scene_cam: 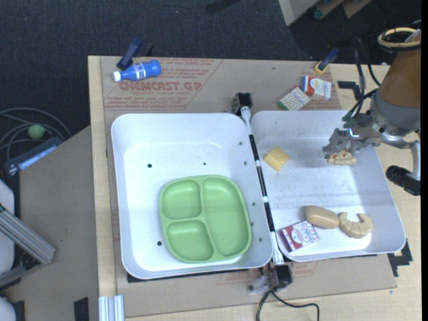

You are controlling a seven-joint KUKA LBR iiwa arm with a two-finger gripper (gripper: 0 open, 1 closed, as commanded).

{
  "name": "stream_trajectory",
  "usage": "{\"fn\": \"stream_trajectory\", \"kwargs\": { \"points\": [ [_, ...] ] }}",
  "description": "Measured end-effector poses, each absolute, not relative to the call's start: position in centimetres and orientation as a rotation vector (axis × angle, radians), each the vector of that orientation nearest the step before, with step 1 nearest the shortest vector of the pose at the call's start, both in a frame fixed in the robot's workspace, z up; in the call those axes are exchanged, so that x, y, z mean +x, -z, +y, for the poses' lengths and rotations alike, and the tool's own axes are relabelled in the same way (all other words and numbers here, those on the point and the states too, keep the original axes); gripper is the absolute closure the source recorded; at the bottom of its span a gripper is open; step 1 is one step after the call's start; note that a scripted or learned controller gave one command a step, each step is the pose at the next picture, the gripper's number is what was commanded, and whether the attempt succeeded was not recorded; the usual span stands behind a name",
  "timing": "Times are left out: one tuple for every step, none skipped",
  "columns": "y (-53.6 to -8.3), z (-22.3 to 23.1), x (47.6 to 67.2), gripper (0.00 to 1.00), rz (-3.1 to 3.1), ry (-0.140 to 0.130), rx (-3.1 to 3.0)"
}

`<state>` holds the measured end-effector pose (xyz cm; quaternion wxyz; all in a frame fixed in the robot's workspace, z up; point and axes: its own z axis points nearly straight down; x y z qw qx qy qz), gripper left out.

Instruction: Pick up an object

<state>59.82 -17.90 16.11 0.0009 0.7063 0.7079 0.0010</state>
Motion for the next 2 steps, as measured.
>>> {"fn": "stream_trajectory", "kwargs": {
  "points": [
    [-21.0, -13.5, 60.7, 1.00, 2.222, -0.003, 2.217],
    [-22.3, -5.6, 57.7, 1.00, 2.225, 0.000, 2.222]
  ]
}}
